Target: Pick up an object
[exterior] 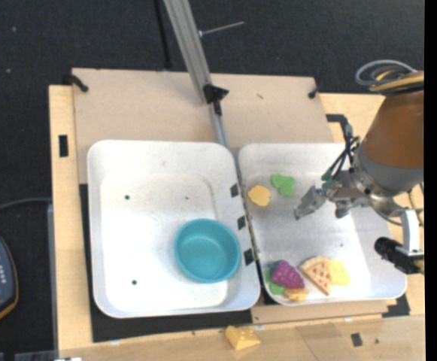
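Round teal bowl [207, 250] in smooth white left bin [128, 171].

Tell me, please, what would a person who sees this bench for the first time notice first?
Probably the blue bowl, alone toward the near side of the left bin. Next, the grey and orange arm reaching in from the right, its gripper above the middle of the right bin. Then the colourful toy food in that bin: a purple piece and a pizza slice at the near edge.
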Robot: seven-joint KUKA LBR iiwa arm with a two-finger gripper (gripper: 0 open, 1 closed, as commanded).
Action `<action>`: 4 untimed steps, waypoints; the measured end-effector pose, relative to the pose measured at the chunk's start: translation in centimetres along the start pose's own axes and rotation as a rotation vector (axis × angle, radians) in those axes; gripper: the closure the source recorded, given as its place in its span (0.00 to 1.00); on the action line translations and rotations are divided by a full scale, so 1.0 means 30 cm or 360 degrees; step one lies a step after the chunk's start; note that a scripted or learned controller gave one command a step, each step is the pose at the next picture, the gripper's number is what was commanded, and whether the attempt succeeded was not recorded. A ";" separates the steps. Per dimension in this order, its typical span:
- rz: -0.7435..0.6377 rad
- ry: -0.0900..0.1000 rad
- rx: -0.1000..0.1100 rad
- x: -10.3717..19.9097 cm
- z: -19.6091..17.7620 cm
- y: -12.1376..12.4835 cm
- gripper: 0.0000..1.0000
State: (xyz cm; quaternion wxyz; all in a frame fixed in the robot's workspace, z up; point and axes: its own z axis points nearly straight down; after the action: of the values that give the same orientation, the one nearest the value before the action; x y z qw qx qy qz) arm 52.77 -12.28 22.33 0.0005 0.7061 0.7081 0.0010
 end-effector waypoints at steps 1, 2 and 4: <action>0.0003 0.0001 0.0000 0.000 0.000 0.000 0.00; 0.0007 -0.0004 0.0009 -0.036 0.164 -0.015 0.00; 0.0008 -0.0003 0.0001 -0.041 0.407 -0.029 0.00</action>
State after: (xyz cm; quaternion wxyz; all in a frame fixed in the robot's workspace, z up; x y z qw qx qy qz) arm 51.94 -13.50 10.10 0.0009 0.7079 0.7063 0.0000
